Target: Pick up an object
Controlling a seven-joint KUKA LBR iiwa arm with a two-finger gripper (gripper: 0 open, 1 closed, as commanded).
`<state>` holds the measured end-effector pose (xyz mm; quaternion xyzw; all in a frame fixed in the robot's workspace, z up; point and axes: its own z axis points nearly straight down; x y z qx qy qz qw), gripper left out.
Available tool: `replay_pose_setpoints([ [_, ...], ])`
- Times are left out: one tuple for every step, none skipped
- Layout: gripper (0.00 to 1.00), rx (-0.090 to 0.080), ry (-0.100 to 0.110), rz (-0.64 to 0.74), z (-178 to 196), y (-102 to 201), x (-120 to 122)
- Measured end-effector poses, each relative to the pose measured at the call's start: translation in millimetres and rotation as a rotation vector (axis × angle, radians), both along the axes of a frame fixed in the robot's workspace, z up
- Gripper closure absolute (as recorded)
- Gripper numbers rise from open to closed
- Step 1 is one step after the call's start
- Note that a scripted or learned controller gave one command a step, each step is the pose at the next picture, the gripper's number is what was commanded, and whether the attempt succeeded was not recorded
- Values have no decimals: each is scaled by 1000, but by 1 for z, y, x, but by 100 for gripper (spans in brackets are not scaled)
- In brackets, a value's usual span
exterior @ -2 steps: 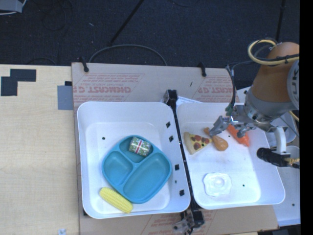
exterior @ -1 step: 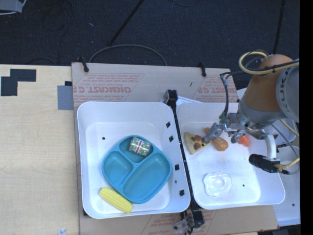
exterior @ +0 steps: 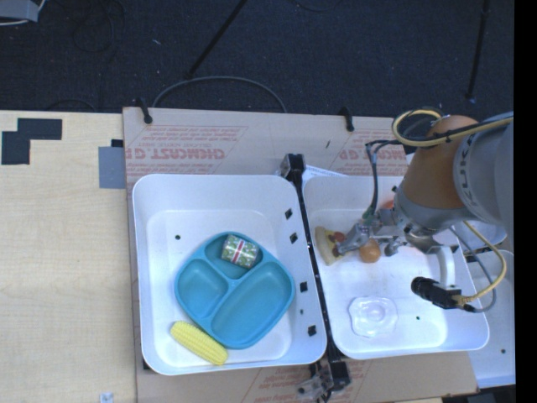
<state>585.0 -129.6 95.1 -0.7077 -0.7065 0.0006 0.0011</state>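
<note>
Orange-brown ball (exterior: pixel 370 253): located in the right bin (exterior: pixel 470 336), in its far-left part, on the bin floor. The gripper (exterior: pixel 357 240) is directly at the ball's far side, low in the bin; whether it touches the ball cannot be told. Gripper state: cannot be told, as the mechanism is too small and cluttered to read. No item can be seen clamped in it.

Adjacent items, right bin:
- A small red item (exterior: pixel 337 238) lies just left of the gripper.
- A pale tan piece (exterior: pixel 324 253) lies beside the red item, close to the bin's left wall.
- A clear plastic item (exterior: pixel 372 316) lies near of the ball, well apart from it, at mid-floor.

The arm (exterior: pixel 436 179) enters from the right, its orange band above the far-right part of this bin.

Left bin (exterior: pixel 147 225):
- A blue divided plate (exterior: pixel 252 305) occupies the floor centre.
- A small can (exterior: pixel 240 251) with a green and red label lies in the plate's far compartment.
- A yellow corn cob (exterior: pixel 199 342) lies on the bin floor at the near-left corner, just beside the plate rim.
</note>
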Motion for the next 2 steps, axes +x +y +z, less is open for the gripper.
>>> replay_pose_setpoints([
  [100,1,1,-3,12,-1,0],
  [100,-1,-5,2,74,-3,7],
])
